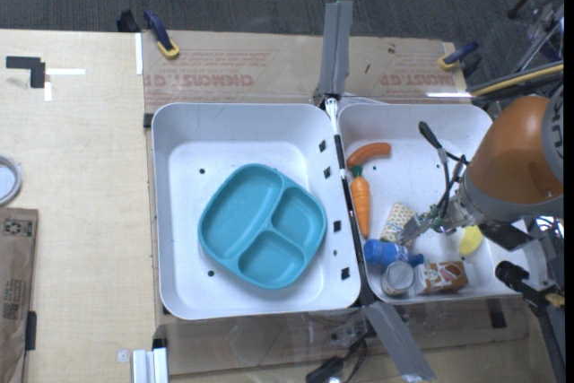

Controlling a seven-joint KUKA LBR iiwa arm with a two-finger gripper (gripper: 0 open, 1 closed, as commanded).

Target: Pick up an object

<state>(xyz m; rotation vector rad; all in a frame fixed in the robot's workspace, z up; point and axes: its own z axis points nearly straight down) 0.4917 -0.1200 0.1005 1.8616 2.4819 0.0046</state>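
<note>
Reaching into the right white plastic bin (395, 114), grey arm with orange band (516, 152) lowers its gripper (421, 224) among small toy items; cannot tell whether the claw is released or clenched.

Left to right: left shallow white bin (166, 193), smooth and round-cornered, holds a glossy teal plastic divided plate (262, 226) with three compartments, lying flat, slightly rotated. In the right bin, along its left wall, an orange toy sausage (369, 152), curved, and just below it an orange plastic carrot with green top (360, 199), tapered. Gripper tip sits over a pale speckled cracker-like square (397, 217). Below that a blue plastic lump (381, 251), a round silvery can (397, 279), an orange-brown printed packet (443, 277), then a yellow rounded piece (470, 239) under the arm.
</note>
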